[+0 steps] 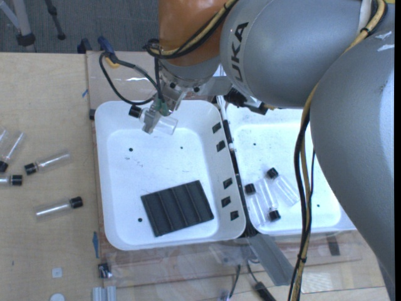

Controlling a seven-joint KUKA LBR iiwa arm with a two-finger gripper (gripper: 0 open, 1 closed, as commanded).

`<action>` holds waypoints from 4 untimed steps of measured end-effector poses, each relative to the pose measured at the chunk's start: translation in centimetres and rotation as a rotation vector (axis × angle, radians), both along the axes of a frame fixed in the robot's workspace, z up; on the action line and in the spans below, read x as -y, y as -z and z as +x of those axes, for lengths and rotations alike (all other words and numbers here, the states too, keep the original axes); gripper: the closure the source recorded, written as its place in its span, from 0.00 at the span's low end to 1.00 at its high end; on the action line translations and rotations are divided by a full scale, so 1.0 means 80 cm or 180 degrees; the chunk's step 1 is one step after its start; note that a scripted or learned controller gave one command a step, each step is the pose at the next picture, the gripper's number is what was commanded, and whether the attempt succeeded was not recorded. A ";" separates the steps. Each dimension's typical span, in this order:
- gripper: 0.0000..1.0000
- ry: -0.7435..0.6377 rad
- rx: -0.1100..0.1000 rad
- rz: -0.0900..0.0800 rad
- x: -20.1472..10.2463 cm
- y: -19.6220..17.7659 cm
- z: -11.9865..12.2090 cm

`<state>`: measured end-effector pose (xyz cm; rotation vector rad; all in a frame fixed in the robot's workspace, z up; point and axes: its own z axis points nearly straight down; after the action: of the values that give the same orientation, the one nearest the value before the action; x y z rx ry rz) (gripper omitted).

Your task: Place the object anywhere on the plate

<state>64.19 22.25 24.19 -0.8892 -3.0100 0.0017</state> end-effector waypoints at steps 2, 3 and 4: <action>1.00 -0.2879 0.0035 0.0010 -0.004 -0.042 -0.025; 1.00 -0.3371 0.0035 0.0009 -0.004 -0.154 0.031; 1.00 -0.3732 0.0017 0.0013 -0.004 -0.080 0.031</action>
<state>66.65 22.57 30.56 0.9260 -3.0039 -0.0042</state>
